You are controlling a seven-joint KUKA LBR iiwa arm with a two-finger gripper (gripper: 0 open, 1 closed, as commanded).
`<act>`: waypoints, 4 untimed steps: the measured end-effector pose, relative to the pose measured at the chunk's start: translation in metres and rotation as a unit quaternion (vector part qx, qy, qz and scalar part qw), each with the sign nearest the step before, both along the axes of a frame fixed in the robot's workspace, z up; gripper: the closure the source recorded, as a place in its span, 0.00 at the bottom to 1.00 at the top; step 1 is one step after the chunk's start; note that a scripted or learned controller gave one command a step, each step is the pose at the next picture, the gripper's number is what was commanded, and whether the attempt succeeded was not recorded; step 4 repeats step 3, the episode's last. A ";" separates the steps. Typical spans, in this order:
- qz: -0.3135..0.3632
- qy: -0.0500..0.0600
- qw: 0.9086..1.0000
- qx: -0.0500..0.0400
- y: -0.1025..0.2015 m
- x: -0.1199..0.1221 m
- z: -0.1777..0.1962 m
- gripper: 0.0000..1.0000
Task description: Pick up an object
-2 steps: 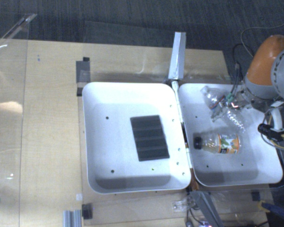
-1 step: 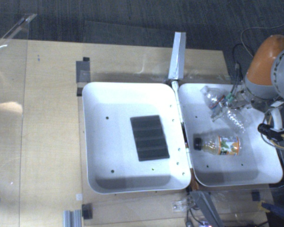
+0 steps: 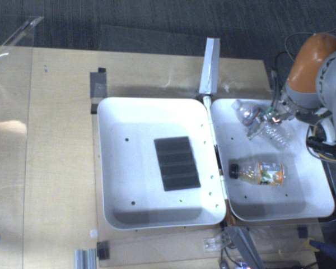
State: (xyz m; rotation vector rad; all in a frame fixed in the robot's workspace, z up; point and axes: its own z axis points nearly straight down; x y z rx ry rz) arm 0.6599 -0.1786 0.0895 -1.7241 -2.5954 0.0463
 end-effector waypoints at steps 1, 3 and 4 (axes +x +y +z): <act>-0.033 -0.020 0.999 0.001 0.030 -0.024 0.002 0.00; -0.001 0.000 1.000 0.010 0.012 0.004 0.000 0.00; -0.001 0.000 1.000 0.010 0.012 0.004 0.000 0.00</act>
